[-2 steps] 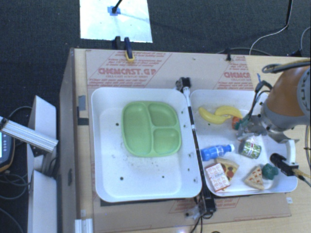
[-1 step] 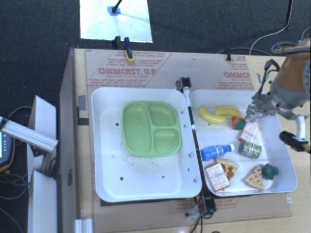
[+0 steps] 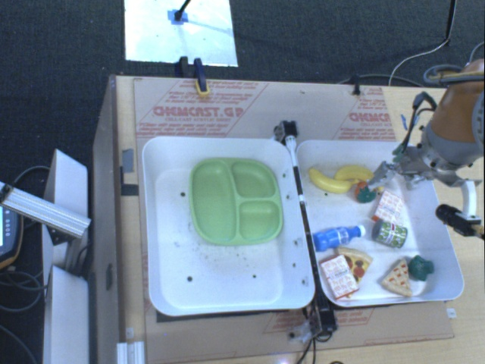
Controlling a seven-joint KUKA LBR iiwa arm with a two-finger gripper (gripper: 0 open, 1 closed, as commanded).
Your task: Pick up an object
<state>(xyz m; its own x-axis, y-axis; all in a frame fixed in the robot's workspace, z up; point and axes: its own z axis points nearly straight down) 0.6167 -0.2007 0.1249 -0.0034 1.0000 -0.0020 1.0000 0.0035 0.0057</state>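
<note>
The right bin (image 3: 447, 268) holds several small items: a yellow banana (image 3: 332, 180), a red and green toy (image 3: 365, 194), a red-and-white packet (image 3: 389, 205), a green-labelled can (image 3: 390, 234), a blue bottle (image 3: 336, 237), two pizza slices (image 3: 397, 277), a red card (image 3: 339, 275) and a green broccoli piece (image 3: 421, 266). My gripper (image 3: 395, 174) hangs over the bin's far right part, just above the packet and to the right of the banana. It looks open, with nothing between its fingers.
The left bin (image 3: 170, 279) carries a green divided plate (image 3: 235, 201). A raised divider (image 3: 301, 203) separates the two bins. A black part (image 3: 456, 218) juts over the right bin's right rim. The arm's grey and orange body (image 3: 458, 120) fills the upper right.
</note>
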